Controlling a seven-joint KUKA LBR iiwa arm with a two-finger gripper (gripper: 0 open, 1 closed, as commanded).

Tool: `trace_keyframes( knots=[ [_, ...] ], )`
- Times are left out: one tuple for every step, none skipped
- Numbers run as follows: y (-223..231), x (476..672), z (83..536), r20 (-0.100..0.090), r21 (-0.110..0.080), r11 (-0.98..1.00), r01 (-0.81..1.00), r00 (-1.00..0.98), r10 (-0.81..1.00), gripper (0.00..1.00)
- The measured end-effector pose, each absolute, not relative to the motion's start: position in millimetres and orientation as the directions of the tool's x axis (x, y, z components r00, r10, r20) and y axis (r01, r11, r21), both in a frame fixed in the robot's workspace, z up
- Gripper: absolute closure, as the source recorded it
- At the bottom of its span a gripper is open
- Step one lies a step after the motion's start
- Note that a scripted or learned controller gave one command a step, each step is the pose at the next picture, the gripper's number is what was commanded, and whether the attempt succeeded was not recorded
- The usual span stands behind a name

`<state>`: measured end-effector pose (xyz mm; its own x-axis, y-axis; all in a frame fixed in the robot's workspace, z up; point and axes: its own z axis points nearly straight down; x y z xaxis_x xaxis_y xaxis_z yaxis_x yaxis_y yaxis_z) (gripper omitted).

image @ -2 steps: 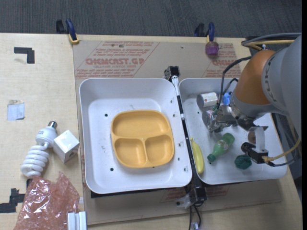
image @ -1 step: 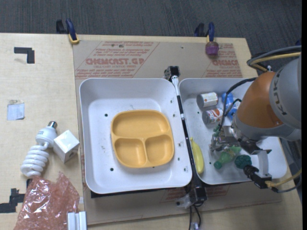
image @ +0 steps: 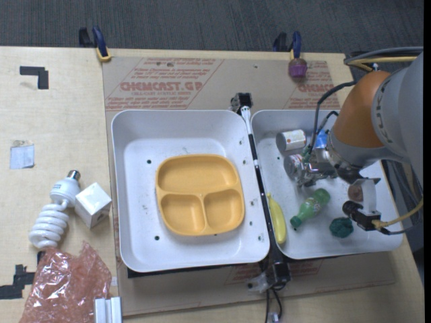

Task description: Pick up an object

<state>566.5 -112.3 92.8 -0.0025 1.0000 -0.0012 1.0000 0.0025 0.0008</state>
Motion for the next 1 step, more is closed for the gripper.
trace_keyframes(
  knots=[
    [-99.4, 522.9, 92.3, 0.0, -0.001, -0.001, 1.0, 0.001, 1.0, 0.0]
  ],
)
